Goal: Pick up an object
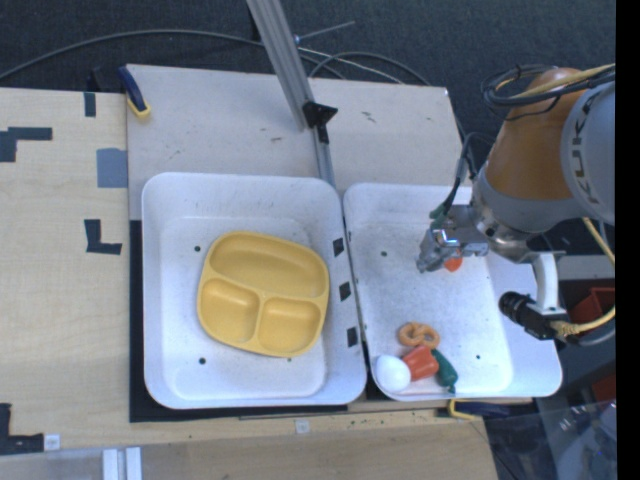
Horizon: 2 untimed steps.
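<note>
Gripper (441,255) hung over the upper middle of the right bin (520,368), at the end of the grey and orange arm (535,163); whether it was released or clenched could not be told, since the wrist hid that part. A small orange-red speck showed just beside its tip, too small to name or to call held. Candidate objects lay clustered at the bin's near edge, well apart from the tool: a pretzel-shaped piece (416,334), an orange-red carrot-like toy (424,362) with a green end, and a white egg (392,372), all touching or nearly so. Left bin (160,268) carried a yellow divided plate (264,293). Trouble seemed likely from that crowding: closing on one item could nudge its neighbours, and the round egg would probably roll or squirt free. Objects pressed close to the rim might also leave no room for one side of the tool, so it could strike the wall and come up with nothing.
</note>
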{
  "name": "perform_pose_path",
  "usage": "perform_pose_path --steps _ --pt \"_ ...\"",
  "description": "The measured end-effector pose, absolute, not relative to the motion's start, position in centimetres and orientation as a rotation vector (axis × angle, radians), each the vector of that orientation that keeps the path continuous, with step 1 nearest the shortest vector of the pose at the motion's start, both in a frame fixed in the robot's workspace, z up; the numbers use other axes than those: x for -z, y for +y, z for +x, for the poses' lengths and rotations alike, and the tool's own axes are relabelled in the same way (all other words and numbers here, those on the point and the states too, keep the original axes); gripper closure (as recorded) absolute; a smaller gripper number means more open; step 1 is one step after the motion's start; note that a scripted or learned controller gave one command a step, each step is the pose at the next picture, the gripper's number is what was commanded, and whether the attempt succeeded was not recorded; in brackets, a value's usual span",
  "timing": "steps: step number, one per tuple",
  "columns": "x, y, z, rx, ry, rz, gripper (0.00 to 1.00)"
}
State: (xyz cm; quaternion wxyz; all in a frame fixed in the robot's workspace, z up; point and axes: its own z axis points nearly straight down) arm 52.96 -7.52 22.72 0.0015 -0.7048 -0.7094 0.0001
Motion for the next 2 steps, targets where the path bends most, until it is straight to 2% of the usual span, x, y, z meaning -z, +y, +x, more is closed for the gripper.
perform_pose_path --steps 2 --pt "-21.7 3.0 54.7 -0.001 -2.228 -2.212 1.0"
